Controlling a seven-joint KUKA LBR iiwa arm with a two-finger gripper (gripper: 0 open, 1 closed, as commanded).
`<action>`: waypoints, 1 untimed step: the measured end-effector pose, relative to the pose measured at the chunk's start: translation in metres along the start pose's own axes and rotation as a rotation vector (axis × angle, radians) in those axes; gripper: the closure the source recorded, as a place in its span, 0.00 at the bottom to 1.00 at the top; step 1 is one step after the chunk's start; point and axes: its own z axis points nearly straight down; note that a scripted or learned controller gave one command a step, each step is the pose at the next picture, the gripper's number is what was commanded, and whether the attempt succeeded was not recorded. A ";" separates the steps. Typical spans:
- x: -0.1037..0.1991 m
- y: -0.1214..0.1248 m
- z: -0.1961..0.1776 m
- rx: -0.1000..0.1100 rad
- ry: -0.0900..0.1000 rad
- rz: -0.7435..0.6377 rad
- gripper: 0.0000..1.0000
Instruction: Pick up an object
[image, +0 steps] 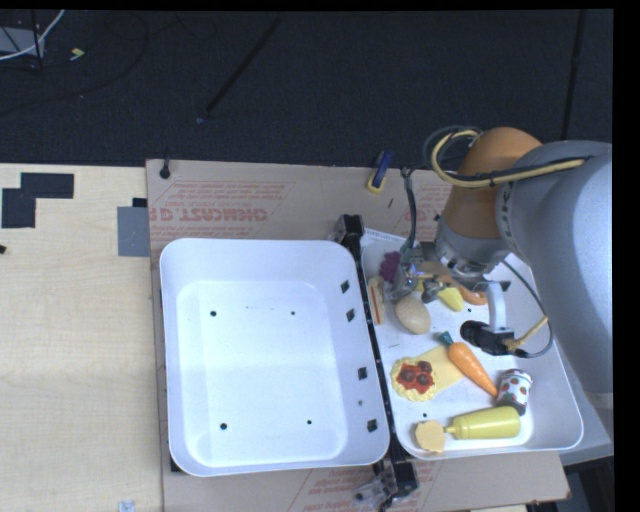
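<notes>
The gripper (415, 288) hangs low over the far left part of the right bin (560, 420). A pale egg (412, 317) lies just below and near it. Whether the fingers are wide or narrow cannot be told. A carrot (470, 367) and a yellow bottle (485, 424) lie nearer, well apart from it.
</notes>
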 end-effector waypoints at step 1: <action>0.129 0.001 -0.094 -0.009 0.016 -0.014 1.00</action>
